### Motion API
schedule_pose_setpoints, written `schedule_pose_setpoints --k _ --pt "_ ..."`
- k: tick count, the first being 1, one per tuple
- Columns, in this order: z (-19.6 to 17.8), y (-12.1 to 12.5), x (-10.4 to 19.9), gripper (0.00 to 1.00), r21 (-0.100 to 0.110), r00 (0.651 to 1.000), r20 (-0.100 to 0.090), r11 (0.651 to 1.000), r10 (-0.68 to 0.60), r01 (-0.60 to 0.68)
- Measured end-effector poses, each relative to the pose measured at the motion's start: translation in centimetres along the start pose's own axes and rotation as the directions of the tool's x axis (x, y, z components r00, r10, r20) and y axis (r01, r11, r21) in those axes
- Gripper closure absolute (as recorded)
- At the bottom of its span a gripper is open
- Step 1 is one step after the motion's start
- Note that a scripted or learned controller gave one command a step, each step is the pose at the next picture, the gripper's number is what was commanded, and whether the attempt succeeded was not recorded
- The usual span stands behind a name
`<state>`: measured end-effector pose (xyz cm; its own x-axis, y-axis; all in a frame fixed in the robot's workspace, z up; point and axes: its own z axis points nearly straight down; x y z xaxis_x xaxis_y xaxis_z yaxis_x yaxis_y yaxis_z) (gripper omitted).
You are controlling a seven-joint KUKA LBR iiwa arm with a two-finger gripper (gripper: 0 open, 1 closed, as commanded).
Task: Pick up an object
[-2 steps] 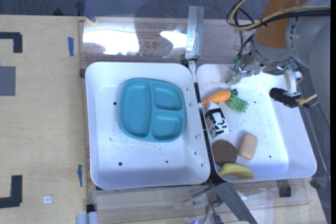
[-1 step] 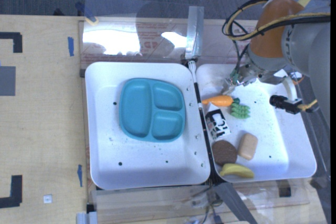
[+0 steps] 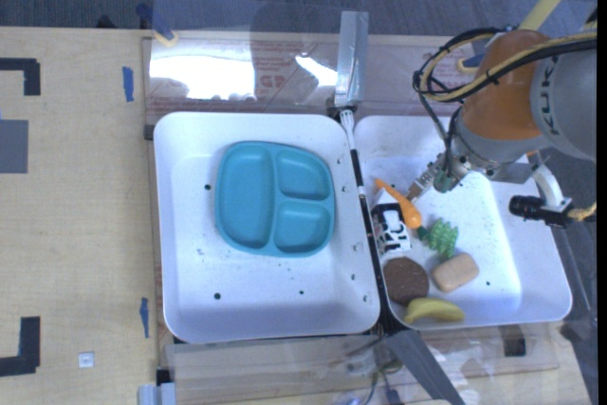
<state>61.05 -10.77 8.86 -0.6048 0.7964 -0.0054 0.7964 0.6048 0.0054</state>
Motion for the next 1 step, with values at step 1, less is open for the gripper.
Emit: schedule_pose_setpoints --k 1 --pt "-10.07 2.69 5.25 1.00 -0.004 0.986 0.000 0.986 0.165 -0.165"
